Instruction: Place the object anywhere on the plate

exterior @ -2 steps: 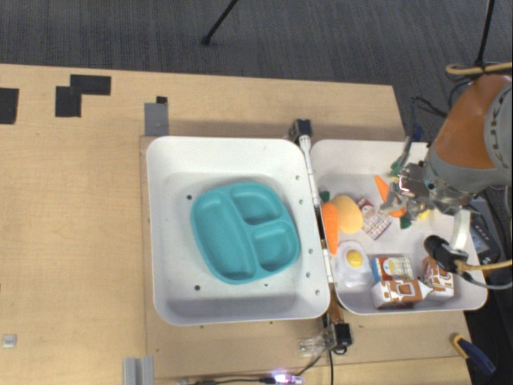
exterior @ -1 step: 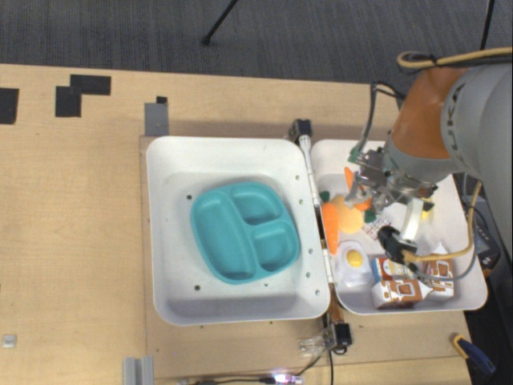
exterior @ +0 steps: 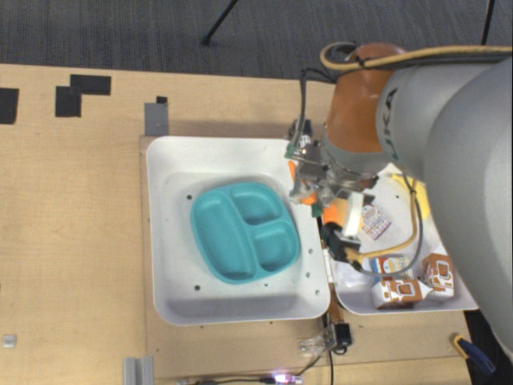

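Observation:
A teal plate [exterior: 243, 231] with three compartments lies in the left white bin [exterior: 172, 215]. My gripper [exterior: 311, 192] hangs over the divide between the two bins, just past the plate's right rim. Directly beneath it an orange object [exterior: 340, 212] shows at the left edge of the right bin, with a small orange and green piece [exterior: 317, 209] beside it. Whether either one is between the fingers is hidden by the gripper body. The plate's compartments hold nothing.
The right bin [exterior: 353, 295] holds two brown and white cartons [exterior: 401, 289] [exterior: 438, 273] at its front and a white printed packet [exterior: 375, 224] in the middle. The big grey arm covers that bin's far and right parts.

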Controlling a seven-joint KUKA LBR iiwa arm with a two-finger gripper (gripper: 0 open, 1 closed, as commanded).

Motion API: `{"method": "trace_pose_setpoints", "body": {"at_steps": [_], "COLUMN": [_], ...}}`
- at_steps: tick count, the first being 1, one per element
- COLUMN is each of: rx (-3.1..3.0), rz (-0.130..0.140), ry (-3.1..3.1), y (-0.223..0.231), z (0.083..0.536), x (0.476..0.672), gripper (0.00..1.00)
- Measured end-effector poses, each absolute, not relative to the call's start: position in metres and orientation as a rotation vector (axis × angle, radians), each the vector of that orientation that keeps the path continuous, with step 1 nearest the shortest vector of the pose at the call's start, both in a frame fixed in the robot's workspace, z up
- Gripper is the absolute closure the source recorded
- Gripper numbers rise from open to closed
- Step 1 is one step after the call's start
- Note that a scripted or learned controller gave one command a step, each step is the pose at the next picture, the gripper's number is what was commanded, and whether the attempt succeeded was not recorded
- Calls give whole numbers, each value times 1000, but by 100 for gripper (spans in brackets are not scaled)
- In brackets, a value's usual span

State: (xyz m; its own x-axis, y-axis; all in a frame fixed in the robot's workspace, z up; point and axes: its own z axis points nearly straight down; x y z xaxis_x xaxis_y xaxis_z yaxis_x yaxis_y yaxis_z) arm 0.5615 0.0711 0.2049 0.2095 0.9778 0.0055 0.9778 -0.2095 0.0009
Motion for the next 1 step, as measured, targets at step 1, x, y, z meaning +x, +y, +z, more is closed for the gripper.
{"method": "trace_pose_setpoints", "body": {"at_steps": [1], "rx": [-2153], "rz": [-4], "ry": [-2286], "y": [166], "z": [190], "x": [555], "gripper": [100]}}
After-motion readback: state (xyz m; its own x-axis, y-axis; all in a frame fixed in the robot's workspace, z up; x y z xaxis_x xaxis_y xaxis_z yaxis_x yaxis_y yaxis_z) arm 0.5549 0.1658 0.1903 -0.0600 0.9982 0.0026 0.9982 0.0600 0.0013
